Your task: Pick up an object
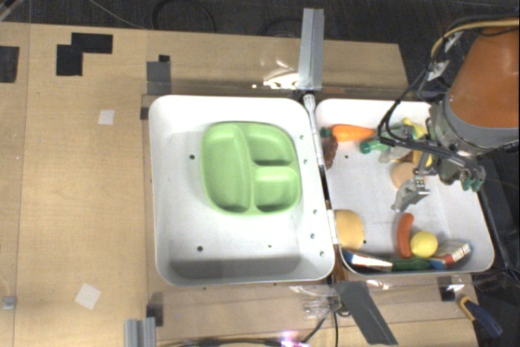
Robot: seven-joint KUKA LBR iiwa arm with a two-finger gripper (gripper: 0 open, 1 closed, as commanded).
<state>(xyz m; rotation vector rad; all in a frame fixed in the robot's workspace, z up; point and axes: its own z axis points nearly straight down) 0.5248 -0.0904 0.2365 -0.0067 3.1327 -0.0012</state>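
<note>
My gripper (412,194) hangs over the middle of the right bin (463,211), below the grey wrist and orange band. Just beneath it lie a red sausage-shaped piece (404,232) and a yellow lemon (423,244). A beige object (401,172) sits right beside the gripper, partly hidden by it. An orange carrot (352,132) lies at the bin's far left, with a brown piece (329,149) next to it. At the near left rests a tan round fruit (349,228). I see nothing held.
The left bin (175,175) holds a green divided tray (250,167). Along the right bin's near wall lie a dark marker (370,260), a green piece (410,262) and a blue-and-silver item (453,255). Cables trail from the arm over the bin's far side.
</note>
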